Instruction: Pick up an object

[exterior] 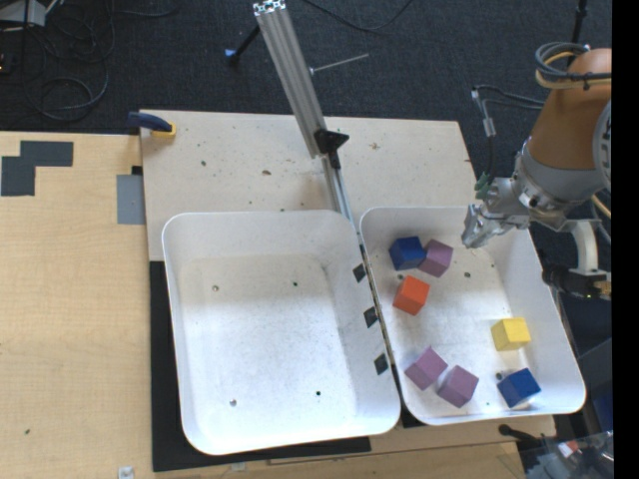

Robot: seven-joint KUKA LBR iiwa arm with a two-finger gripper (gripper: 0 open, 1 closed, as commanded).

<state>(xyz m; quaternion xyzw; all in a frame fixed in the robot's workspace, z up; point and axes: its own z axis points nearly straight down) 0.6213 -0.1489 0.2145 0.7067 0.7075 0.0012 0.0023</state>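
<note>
Nearest the camera, a blue cube (518, 387) lies untouched in the right bin (559, 312); the approach step is judged in hand, the gripper (477, 230), whose state cannot be told, requiring descent onto a cube.

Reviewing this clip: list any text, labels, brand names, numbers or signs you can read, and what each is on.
None: no readable text in the camera view.
The blocks in the right bin are plain on the faces that show.
The checkered tip of the metal rail is a pattern, not text.
The arm shows no legible marking.
</note>
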